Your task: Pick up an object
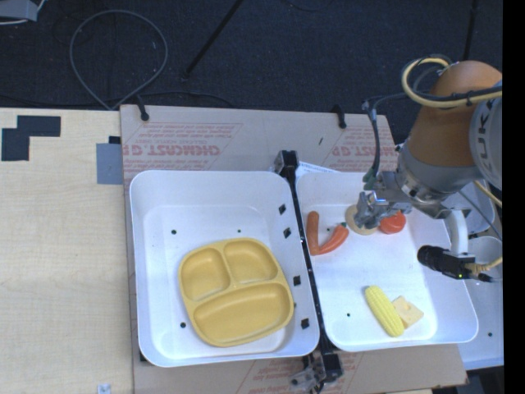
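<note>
Risk, crowding: you have the claw (371, 212) low in the right bin (459, 322), near its back. A tan disc (358, 220) and a red piece (393, 223) lie right at it, so it may catch two things at once, or only push them.
Risk, slip: the disc looks flat and thin; I judge it could slide away under the claw instead of coming up.
Risk, wall: the carrot (333, 240) and the sausage (312, 230) lie close to the divider (297, 236) between the bins, so a try there could strike the wall.
Claw state: I cannot tell if it is released or clenched; the wrist hides it.
Target place: disc and red piece at the claw; corn (383, 309) and cheese (408, 311) touching each other at the front of the same bin, well apart from the claw.
Target look: small toy food, smooth and shiny; the corn is long and round.
Left bin (152, 220): it carries a yellow tray (236, 291) with three compartments.
</note>
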Available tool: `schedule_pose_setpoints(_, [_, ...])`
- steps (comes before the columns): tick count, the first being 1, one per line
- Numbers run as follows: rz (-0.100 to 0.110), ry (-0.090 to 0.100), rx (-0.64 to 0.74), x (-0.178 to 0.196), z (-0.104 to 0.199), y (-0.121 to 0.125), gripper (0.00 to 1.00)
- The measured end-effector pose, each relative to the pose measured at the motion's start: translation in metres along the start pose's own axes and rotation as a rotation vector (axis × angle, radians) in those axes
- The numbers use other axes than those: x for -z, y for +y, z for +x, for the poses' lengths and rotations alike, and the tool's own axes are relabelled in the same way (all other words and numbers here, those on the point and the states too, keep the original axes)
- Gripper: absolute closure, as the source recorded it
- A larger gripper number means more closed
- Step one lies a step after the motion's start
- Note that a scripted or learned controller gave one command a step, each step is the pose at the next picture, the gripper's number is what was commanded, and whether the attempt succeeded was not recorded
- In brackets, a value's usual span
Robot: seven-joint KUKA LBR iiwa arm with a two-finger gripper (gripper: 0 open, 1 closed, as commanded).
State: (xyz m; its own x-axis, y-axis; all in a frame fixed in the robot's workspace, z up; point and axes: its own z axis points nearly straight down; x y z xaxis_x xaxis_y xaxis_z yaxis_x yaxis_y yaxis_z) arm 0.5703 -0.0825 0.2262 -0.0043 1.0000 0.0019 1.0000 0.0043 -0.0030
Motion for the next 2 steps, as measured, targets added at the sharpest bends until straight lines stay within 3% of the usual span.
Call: schedule_pose_setpoints(2, [0.000, 0.000, 0.001, -0.014, 0.113, 0.014, 1.00])
